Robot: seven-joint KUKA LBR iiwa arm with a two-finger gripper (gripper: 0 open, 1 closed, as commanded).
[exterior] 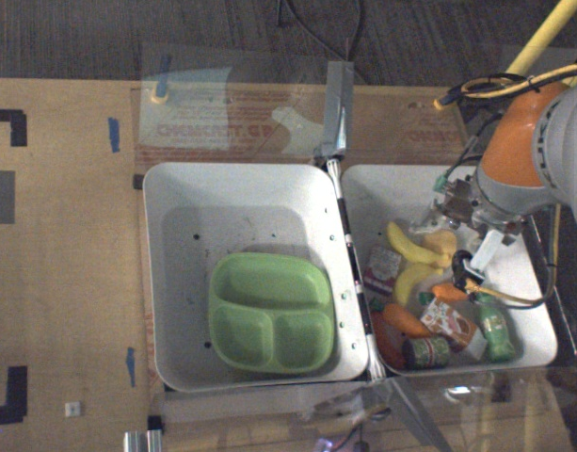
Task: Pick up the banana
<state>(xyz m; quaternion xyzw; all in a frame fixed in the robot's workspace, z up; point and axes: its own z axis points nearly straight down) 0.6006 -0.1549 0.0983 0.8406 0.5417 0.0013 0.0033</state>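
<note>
The right bin (361,185) is crowded along its near edge; a dark can (426,351) lies there beside a red thing (386,343), with a white and red carton (447,320) just behind it and a green bottle (496,333) towards the bin's near right corner; one orange carrot (405,320) lies against the carton's left side, and a second carrot (448,292) lies just behind the carton. A small greyish packet (383,263) sits by the bin's left wall. The left bin (158,252) carries a green divided tray (271,311) in its near half.

The banana (407,244) lies near the middle of the right bin, behind the pile; it is plain yellow, curved, its far end pointing to the bin's far left corner; a second yellow piece (413,282) lies just in front of it, touching the packet, and what that piece is cannot be told.

The hand (448,213) hangs just right of the banana's near end, over a pale yellow lump (441,243); whether it is wide or narrow cannot be told.
</note>
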